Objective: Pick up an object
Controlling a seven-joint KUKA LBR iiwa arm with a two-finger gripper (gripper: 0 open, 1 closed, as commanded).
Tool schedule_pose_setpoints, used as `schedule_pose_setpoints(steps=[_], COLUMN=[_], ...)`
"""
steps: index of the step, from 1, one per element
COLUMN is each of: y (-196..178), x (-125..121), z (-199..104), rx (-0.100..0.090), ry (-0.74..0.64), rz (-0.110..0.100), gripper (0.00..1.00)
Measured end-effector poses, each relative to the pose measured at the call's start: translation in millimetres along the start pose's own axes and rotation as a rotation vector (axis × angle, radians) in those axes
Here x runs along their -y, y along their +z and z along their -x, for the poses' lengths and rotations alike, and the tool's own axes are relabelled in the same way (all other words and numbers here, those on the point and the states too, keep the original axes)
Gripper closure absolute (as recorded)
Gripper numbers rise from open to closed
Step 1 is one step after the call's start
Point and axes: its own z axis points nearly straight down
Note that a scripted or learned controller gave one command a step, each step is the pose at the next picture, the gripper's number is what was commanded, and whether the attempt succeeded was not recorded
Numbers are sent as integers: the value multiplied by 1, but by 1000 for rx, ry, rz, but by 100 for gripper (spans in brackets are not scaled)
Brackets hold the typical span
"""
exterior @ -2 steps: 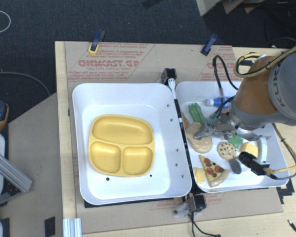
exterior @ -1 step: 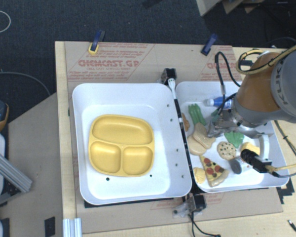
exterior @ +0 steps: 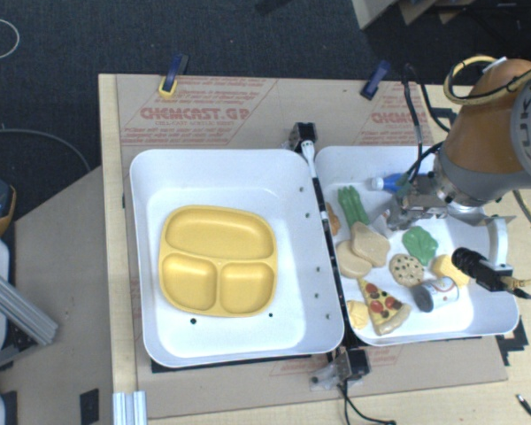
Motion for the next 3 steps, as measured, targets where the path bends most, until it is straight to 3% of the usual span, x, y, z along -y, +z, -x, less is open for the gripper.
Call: schedule_pose_setpoints(steps=[1,2,3], y=[-54,-46,-62], x=[-2,-31,-56], z=[0,-47,-96], rx=[0,-3,-4], ry=[1,-4,-5], rz=[1,-4,-2], gripper=[100,100,100])
